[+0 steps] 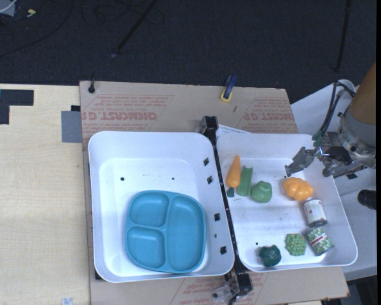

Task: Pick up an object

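In the right bin (343, 189) lie several small objects: an orange carrot (233, 171), a green vegetable piece (245, 181), a round green item (261, 191), a yellow pepper (297, 188), a small can (314, 211), a green patterned can (319, 240), a light green broccoli (295, 244) and a dark green item (270, 255). My gripper (316, 163) hangs over the bin's upper right part, just above the yellow pepper. It is open and nothing sits between its fingers (296, 162).
The left bin (114, 164) holds a blue divided plate (166, 230). A black clamp (209, 126) joins the bins at the top. Both bins rest on cardboard (145, 107), with a yellow clip (228, 91) on its far edge.
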Motion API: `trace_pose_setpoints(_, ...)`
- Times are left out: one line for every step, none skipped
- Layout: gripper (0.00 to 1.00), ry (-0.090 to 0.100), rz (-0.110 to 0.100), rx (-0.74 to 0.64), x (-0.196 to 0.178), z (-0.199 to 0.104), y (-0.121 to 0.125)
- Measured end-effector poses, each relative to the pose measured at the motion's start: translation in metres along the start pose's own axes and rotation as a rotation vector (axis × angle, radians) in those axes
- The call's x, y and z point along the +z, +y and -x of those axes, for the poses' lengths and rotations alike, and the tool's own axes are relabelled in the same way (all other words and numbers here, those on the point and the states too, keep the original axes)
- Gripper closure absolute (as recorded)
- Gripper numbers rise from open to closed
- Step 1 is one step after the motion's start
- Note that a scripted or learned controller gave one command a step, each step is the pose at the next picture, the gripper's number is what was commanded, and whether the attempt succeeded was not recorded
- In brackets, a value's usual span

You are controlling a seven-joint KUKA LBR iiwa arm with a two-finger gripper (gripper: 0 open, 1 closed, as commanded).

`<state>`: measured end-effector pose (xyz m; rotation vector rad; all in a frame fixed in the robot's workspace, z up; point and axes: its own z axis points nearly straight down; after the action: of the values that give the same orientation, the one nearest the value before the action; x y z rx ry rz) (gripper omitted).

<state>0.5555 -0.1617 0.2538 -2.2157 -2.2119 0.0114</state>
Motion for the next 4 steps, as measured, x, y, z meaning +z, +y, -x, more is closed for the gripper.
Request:
trace_pose_setpoints(0.00,-0.002,0.012,-0.002,-0.006,0.000,0.002)
trace_pose_setpoints(0.00,-0.001,0.006,-0.002,0.039,0.004,0.002)
trace_pose_setpoints(0.00,0.000,0.006,-0.002,0.082,0.002,0.002)
trace_pose_setpoints(0.00,0.000,0.006,-0.002,0.126,0.002,0.004)
